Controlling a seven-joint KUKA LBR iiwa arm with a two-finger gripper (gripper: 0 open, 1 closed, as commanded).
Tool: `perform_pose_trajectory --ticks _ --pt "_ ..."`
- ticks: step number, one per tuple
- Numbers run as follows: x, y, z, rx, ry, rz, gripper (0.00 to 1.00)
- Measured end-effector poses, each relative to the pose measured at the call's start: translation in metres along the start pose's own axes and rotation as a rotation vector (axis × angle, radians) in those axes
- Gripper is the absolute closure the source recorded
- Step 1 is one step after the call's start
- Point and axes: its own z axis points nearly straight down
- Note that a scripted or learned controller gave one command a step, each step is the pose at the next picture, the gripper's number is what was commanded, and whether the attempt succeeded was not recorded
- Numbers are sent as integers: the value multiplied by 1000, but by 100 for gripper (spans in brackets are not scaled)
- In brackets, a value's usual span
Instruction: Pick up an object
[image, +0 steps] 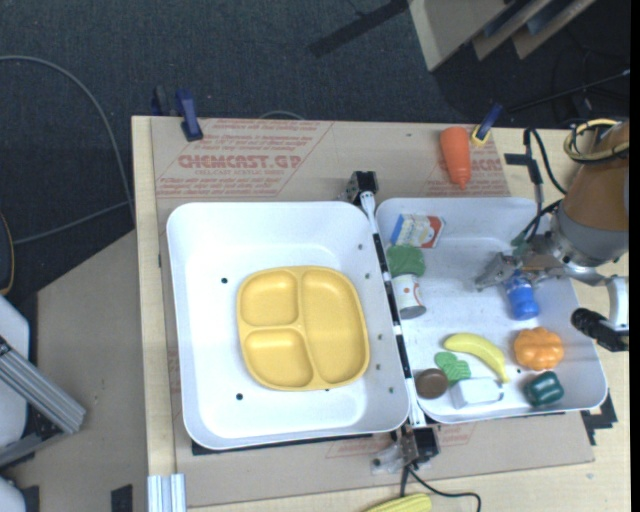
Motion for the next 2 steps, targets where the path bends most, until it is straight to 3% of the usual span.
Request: perform_pose_trajectory --ticks 2 --pt "-1 -34 0 0 0 0 0"
